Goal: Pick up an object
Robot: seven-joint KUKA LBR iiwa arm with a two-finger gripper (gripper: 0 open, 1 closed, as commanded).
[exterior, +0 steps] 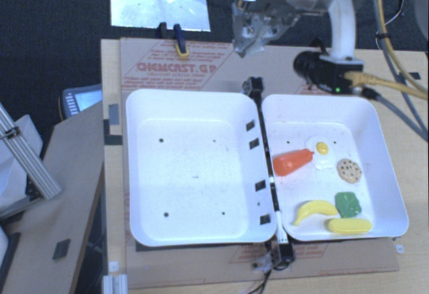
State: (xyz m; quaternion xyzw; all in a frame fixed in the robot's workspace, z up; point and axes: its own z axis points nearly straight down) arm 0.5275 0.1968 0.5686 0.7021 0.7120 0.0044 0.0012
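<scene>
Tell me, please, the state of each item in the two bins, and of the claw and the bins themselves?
carrot: lying flat in the right bin, tip toward the fried egg.
fried egg: flat, yolk up.
cookie: flat, apart from the egg.
banana: lying on its side.
green piece: lying by the banana.
yellow piece: lying at the near wall.
right bin: holds all six items.
left bin: upright, beside the right bin.
claw: raised beyond the bins.

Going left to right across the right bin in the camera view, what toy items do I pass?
Carrot → fried egg → cookie. Nearer the front rim: banana → green piece, with the yellow corn-like piece just below it, overlapping both in left-right position.
</scene>
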